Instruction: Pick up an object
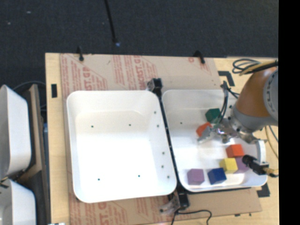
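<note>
While the gripper [209,134] hovers at right of frame, its fingers pinch an orange-red block [203,129] beside a green block [213,114].

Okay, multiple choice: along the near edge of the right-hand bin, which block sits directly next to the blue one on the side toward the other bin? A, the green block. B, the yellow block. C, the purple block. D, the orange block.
C: the purple block lies beside the blue block toward the left bin, while the yellow block sits on the blue one's other side, further back.
</note>
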{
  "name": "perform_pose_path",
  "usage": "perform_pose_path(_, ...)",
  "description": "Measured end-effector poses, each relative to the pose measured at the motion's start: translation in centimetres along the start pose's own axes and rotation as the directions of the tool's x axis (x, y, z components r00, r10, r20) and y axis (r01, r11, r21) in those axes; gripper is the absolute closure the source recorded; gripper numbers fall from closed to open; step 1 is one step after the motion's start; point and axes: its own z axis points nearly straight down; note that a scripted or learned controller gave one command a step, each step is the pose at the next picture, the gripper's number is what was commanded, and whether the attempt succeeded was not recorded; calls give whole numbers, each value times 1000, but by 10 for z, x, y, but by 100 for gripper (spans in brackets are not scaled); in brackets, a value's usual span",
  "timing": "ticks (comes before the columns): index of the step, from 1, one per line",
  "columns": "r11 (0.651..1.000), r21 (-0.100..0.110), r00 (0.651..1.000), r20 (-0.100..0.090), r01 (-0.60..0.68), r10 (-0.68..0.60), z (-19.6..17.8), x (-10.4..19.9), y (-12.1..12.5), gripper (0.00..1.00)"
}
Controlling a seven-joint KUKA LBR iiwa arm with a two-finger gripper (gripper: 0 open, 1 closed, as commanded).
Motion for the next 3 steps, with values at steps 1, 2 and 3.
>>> perform_pose_path(1,1000,-6,1000,1,-1,1,-13,-1,1,100)
perform_pose_path(2,1000,-7,1000,1,0,0,-58,1,-4,100)
perform_pose_path(3,1000,-9,1000,2,0,0,-117,-7,-8,100)
